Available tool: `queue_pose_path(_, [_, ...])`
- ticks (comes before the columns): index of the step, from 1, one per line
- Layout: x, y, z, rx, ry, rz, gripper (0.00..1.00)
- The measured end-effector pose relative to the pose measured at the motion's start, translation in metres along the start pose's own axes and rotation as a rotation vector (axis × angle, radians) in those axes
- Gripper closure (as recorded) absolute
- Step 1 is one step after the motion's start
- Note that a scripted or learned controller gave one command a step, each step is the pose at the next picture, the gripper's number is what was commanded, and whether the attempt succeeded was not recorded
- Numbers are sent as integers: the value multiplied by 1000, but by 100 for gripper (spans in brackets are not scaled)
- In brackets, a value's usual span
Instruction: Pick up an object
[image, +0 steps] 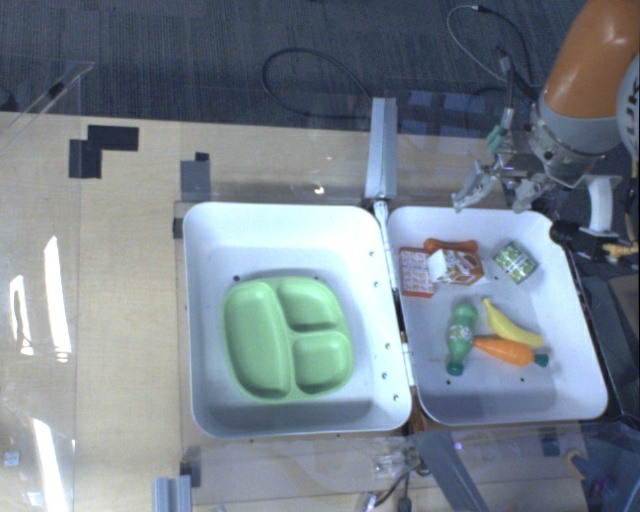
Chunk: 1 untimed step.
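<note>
The right bin (580, 395) holds a red and white snack packet (440, 268), a small green checkered packet (515, 262), a yellow banana (512, 323), an orange carrot (508, 351) and a green bottle (460, 338). My gripper (497, 192) hangs over the far rim of this bin, above and behind the packets. Its two fingers are spread apart, open, with nothing between them.
The left bin (205, 260) carries a green divided plate (288, 338). A metal post (380, 150) rises where the two bins meet at the back. Black cables (320, 65) lie on the dark floor beyond the bench.
</note>
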<state>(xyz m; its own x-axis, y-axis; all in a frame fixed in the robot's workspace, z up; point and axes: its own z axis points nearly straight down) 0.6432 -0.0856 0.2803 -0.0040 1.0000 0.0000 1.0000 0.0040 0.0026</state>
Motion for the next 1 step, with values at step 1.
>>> queue_pose_path(1, [-23, -45, 179, -5, -2, -118, 0])
